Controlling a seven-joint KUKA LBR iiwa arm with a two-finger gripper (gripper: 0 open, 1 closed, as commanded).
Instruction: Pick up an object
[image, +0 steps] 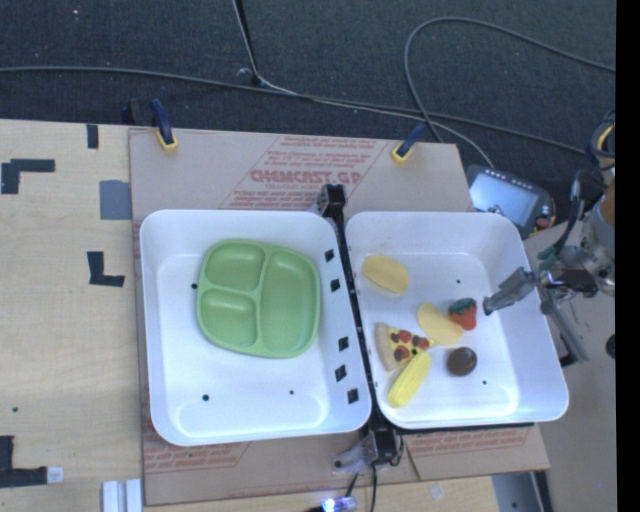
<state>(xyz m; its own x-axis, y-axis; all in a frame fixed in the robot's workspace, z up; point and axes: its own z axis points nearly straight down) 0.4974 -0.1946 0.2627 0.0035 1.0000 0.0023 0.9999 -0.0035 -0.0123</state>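
The right bin (500, 240) holds several toy foods. A pale yellow bun-like piece (385, 274) lies near its upper left. A yellow lump (436, 322) lies mid-bin, touching a red strawberry-like piece (463, 313). Below them are a pizza slice (397, 345), a yellow corn-like piece (408, 378) and a brown round piece (461, 361). My gripper (512, 289) hangs over the bin's right wall, just right of the red piece, with nothing seen in it.
A green divided plate (258, 298) rests in the left bin (165, 330). A black divider strip (345, 300) runs between the bins. A grey device (510, 197) sits behind the right bin, and cables cross the dark floor beyond.
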